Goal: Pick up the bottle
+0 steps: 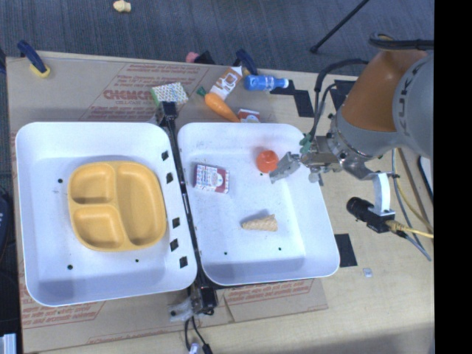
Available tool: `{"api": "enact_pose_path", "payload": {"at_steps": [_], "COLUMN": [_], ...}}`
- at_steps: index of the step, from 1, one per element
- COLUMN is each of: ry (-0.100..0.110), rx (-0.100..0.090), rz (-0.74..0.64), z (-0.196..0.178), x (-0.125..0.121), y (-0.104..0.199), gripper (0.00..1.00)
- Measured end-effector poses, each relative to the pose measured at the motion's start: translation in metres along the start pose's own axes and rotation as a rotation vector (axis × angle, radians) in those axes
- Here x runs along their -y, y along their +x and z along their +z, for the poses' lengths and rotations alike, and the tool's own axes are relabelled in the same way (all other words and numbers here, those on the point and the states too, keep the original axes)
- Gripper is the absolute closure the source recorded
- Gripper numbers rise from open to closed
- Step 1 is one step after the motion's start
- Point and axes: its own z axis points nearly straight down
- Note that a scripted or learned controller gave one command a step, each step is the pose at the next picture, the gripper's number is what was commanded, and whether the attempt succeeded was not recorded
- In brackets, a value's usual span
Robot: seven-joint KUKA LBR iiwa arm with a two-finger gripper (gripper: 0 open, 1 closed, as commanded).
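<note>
Inspector A: Start with the largest items, located from the right bin.

Inspector B: 2 white bins sit side by side on the cardboard-covered bench. The left bin touches the right bin's left wall and holds a yellow divided tray. The grey arm reaches over the right bin's right wall.

Inspector A: The tool?

Inspector B: The gripper hangs over the upper right part of the right bin, just beside an orange-red ball. I see nothing between its fingers; how far open they are, I cannot tell.

Inspector A: The bottle?

Inspector B: The blue bottle lies on the bench outside the right bin, beyond its far wall, on its side with its long axis running roughly along that wall. From the gripper it lies toward the far side and slightly left.

Inspector A: Surface and room?

Inspector B: Flat cardboard. In my judgement the space is tight: a white and orange bottle lies just to its left, and a carrot lies between that one and the wall.

Inspector A: Smaller items in the right bin?

Inspector B: A red packet and a tan cone, both well clear of the blue bottle.
</note>
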Motion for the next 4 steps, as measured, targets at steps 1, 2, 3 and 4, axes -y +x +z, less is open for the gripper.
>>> {"api": "enact_pose_path", "payload": {"at_steps": [1,2,3,4], "ry": [0.002,0.001,0.002,-0.003], "rx": [-0.001,0.0,-0.002,0.002], "rz": [-0.005,-0.043,0.044,-0.079], "z": [-0.01,0.072,0.074,-0.028], "x": [0.0,0.037,0.075,0.075], "y": [0.0,-0.022,0.082,0.003], "gripper": [1.0,1.0,1.0,1.0]}}
